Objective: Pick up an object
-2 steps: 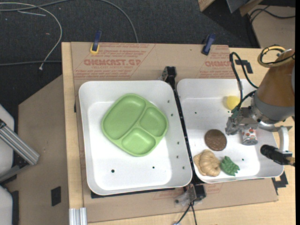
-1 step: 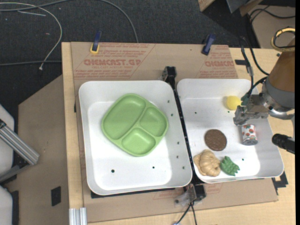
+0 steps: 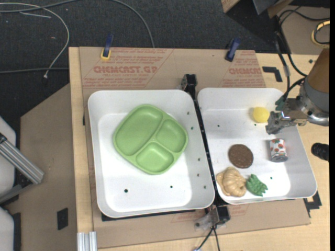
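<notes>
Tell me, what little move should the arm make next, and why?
Probably a short drop straight down onto the small can. The gripper hangs just above it in the right bin, between the can and the yellow ball, with nothing between its fingers, so the can looks like the nearest thing to grab.

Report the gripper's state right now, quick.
Gripper: open or closed cannot be told; it hangs over the right bin, between the yellow object and the small can, with nothing seen between its fingers.

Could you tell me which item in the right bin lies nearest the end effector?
The round yellow ball, just left of the end effector; the small red-and-white can sits slightly farther below.
</notes>
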